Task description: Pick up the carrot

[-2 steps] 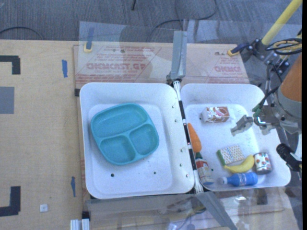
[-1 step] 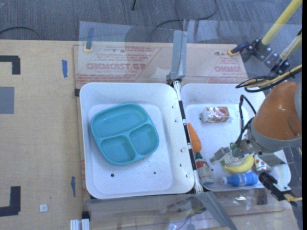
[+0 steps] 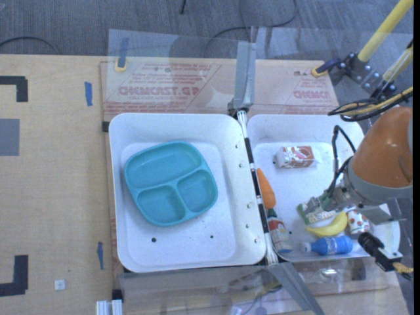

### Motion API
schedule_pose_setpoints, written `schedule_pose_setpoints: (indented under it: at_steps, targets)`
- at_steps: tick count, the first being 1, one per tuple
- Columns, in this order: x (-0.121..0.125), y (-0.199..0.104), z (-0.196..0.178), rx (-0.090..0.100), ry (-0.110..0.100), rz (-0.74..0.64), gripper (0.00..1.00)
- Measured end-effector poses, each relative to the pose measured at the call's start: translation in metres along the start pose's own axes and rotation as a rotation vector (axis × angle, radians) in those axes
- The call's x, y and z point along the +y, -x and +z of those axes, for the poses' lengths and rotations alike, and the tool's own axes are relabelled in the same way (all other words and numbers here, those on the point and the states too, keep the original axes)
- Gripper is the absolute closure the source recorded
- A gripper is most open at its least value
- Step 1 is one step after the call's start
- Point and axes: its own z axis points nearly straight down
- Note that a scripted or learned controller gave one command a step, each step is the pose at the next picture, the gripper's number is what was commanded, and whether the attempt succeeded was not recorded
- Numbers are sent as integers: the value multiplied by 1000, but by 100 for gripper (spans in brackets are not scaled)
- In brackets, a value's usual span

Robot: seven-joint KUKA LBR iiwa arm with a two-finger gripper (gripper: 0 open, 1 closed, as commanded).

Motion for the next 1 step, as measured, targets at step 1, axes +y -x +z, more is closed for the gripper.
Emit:
schedule_pose_setpoints:
  at_steps: [1]
  targets:
    - [11, -56, -71, 8, -23, 321, 100]
